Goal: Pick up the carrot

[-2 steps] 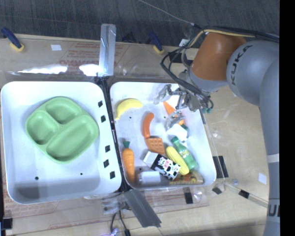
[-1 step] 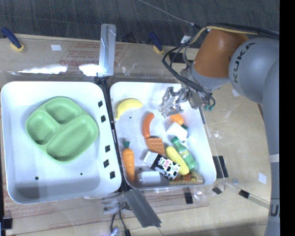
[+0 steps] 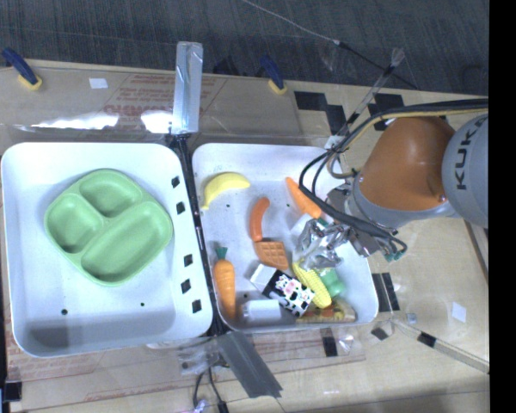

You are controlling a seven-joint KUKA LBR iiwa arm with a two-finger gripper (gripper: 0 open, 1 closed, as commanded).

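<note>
A: Pincer (image 3: pixel 320 241) sits low in the right bin (image 3: pixel 241 155), over the toy pile on its right side. Metal parts blur together there, so I cannot tell its state, and nothing reads as gripped.

B: Carrot?

A: Carrot (image 3: pixel 224 287) lies along the right bin's left wall, green top up-frame, orange tip toward the near corner. It's well apart from the pincer, with the waffle piece (image 3: pixel 273 252) between them.

B: Other orange things?

A: Yes, an orange sausage-shaped toy (image 3: pixel 258 218) mid-bin and a slimmer orange stick (image 3: pixel 302 198) just beside the arm (image 3: pixel 404 166). Easy to confuse; the leafy top marks the real one.

B: Rest of that pile?

A: Banana (image 3: pixel 225 185) at the far left corner, corn (image 3: pixel 314 286) and a black-and-white cow-print block (image 3: pixel 292 292) by the pincer.

B: Left bin?

A: Left bin (image 3: pixel 26 231) holds a green divided plate (image 3: pixel 109 224). Both bins rest on the tabletop (image 3: pixel 439 317).

B: Progress?

A: My guess: pick not made yet; the wall crowds the carrot.
</note>
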